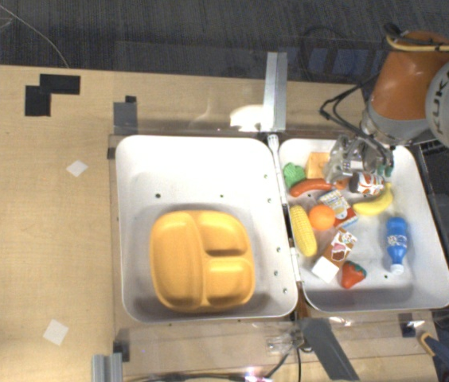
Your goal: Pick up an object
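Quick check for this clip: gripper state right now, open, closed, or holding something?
Gripper: cannot be told; it sits low over the cluttered right bin, and nothing is visibly held.

Right bin (439, 281) holds toys: corn cob (302, 229), orange (321, 216), banana (374, 204), blue bottle (396, 243), strawberry (353, 274), white block (326, 269)

Right bin (435, 273): toys crowd its left and middle — corn (302, 229), orange (321, 216), banana (374, 204), blue bottle (396, 243). Bare floor along its near edge. Left bin (133, 181): yellow tray (202, 258) fills near half; far half open.
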Robot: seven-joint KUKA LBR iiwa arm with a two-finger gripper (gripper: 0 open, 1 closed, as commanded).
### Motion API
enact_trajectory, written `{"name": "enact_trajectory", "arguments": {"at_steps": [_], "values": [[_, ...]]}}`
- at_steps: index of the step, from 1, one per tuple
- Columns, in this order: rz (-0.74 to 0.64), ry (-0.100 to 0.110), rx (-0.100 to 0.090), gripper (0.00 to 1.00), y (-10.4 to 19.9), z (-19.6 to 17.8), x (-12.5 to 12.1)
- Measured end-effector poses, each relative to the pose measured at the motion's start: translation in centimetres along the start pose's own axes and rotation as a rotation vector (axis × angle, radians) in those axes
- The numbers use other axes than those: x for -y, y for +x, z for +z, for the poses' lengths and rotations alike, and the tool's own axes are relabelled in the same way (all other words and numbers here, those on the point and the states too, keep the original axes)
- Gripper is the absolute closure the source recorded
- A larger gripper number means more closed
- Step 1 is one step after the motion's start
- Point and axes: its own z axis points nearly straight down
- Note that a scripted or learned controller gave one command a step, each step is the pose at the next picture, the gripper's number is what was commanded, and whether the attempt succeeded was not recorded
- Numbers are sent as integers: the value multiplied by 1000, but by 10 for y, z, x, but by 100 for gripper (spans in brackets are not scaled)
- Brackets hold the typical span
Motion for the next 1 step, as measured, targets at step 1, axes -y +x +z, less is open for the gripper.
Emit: {"name": "enact_trajectory", "arguments": {"at_steps": [1], "values": [[-1,-1,-24,0,4,1,0]]}}
